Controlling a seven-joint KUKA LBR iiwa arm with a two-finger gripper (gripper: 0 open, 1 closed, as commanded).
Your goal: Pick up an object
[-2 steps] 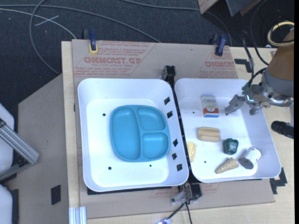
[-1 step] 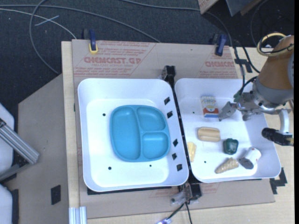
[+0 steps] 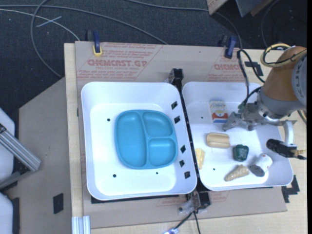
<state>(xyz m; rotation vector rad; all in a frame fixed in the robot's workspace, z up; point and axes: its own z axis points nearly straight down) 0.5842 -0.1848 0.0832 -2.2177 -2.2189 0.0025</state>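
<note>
pincer [image 3: 237, 122] over right bin [image 3: 204, 101], near carton [image 3: 218, 111]

2 bins sit side by side. The left bin [image 3: 92, 130] holds a divided plate [image 3: 145, 138]. In the right bin [image 3: 204, 94], a small carton [image 3: 218, 109] lies behind a bread roll [image 3: 217, 140], with a cone [image 3: 236, 172] nearest the front.
</note>
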